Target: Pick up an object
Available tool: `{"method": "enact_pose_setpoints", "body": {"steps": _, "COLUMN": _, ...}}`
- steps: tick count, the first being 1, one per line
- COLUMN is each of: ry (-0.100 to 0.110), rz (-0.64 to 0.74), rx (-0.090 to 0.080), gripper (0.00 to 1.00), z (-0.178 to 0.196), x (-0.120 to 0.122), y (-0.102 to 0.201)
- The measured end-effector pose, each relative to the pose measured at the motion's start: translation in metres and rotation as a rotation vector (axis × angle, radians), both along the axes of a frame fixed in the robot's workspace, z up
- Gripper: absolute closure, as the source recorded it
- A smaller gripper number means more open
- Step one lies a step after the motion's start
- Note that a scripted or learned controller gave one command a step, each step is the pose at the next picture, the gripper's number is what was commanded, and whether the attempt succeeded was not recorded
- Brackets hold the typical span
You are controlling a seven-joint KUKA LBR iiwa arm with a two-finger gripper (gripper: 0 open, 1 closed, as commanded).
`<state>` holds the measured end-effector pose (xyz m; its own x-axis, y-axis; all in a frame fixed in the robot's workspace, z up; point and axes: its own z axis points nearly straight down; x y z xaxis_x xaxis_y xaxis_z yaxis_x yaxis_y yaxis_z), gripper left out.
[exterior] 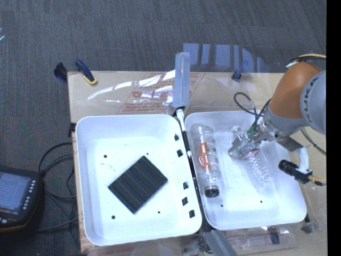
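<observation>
White plastic forms both shallow bins on the cardboard-covered tabletop (122, 92). The left bin (88, 143) contains one flat black ribbed rectangular pad (138, 183), lying at an angle near its centre. The right bin (290, 207) contains two items. A clear plastic bottle with a copper-coloured coil inside and a dark cap (205, 159) lies lengthwise along the bin's left side, cap toward the near edge. A second clear ribbed plastic bottle (258, 168) lies at a slant near the bin's centre-right. The grey arm with the orange band (292, 97) reaches in from the right, and its end effector (241, 145) sits low over the upper end of the ribbed bottle, touching or just above it. Finger spacing cannot be determined from this angle, nor whether the bottle sits between them. A dark handheld control pendant (16, 198) rests on the floor to the left.
</observation>
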<state>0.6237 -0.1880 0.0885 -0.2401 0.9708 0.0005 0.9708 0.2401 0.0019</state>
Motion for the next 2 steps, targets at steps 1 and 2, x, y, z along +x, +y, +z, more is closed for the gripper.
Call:
{"method": "enact_pose_setpoints", "body": {"steps": 1, "ry": -0.001, "rz": -0.001, "rx": 0.002, "gripper": 1.00, "z": 0.010, "x": 0.001, "y": 0.001}}
{"method": "enact_pose_setpoints", "body": {"steps": 2, "ry": 0.002, "rz": 0.089, "rx": 0.000, "gripper": 1.00, "z": 0.078, "x": 0.021, "y": 0.068}}
